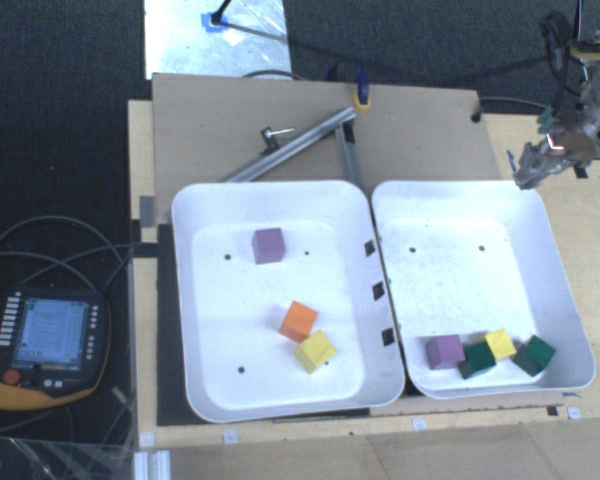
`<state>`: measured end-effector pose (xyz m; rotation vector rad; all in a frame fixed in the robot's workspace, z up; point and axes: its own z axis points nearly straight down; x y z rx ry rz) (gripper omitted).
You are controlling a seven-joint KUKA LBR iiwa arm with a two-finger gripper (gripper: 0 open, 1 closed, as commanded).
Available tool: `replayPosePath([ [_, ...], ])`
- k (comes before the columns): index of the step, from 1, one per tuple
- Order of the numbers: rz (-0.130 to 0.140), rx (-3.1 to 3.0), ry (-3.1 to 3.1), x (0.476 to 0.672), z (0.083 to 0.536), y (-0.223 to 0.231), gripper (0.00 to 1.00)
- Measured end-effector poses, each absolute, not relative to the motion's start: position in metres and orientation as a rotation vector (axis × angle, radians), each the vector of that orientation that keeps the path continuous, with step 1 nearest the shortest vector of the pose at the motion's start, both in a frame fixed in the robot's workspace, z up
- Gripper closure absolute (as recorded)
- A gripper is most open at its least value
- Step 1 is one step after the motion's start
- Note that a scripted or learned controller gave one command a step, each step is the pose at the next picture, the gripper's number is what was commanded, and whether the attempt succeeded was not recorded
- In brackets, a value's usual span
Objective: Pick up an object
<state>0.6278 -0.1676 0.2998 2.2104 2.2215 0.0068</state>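
Arm: reaches in at the upper right, its gripper (529, 175) hanging over the bench just past the right bin's (480, 203) far corner (too blurred to tell whether it is grasping or released).
Left bin (195, 298): purple block (268, 245) toward the back; orange block (298, 320) and yellow block (315, 350) touching nearer the front.
Right bin: a purple, two green and a yellow block clustered along the front wall (well apart from the arm).
Pendant (42, 343): lies left of the bench.
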Motion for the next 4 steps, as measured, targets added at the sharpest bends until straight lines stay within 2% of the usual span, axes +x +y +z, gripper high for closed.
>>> replayPosePath([
  [1, 0.002, 2.212, 2.231, 0.623, 0.286, -0.121, 1.0],
  [3, 0.005, 2.209, 2.233, 0.638, 0.286, -0.015, 1.0],
  [4, 0.002, 2.21, 2.235, 0.635, 0.266, 0.045, 1.0],
])
